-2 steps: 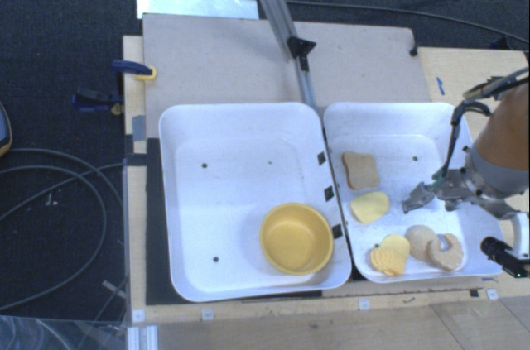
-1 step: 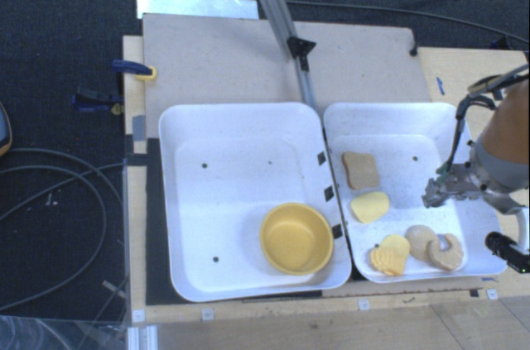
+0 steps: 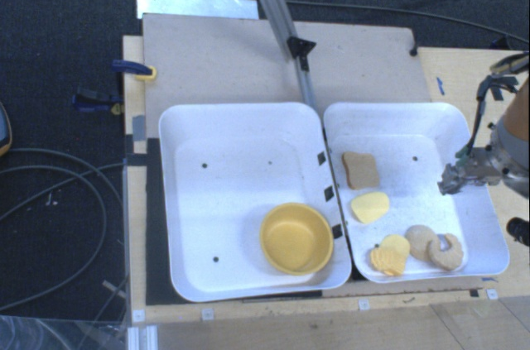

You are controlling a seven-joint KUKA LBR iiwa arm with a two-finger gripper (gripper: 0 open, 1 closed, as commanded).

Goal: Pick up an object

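The right bin [image 3: 414, 121] holds several toy foods: a brown bread slice [image 3: 361, 170], a pale yellow piece [image 3: 370, 207], a yellow ridged piece [image 3: 390, 255], and a tan pretzel-like piece [image 3: 437, 246]. A yellow bowl [image 3: 296, 237] sits in the left bin [image 3: 224, 133] near its front right corner. My gripper [image 3: 454, 179] hangs at the right bin's right rim, right of the foods and above the pretzel-like piece, with nothing seen between its fingers.
A slanted grey pole [image 3: 273, 1] runs from the top down to the gap between the bins. Blue and yellow clamps [image 3: 124, 79] sit at the bench's left edge. Cables lie on the dark floor at left.
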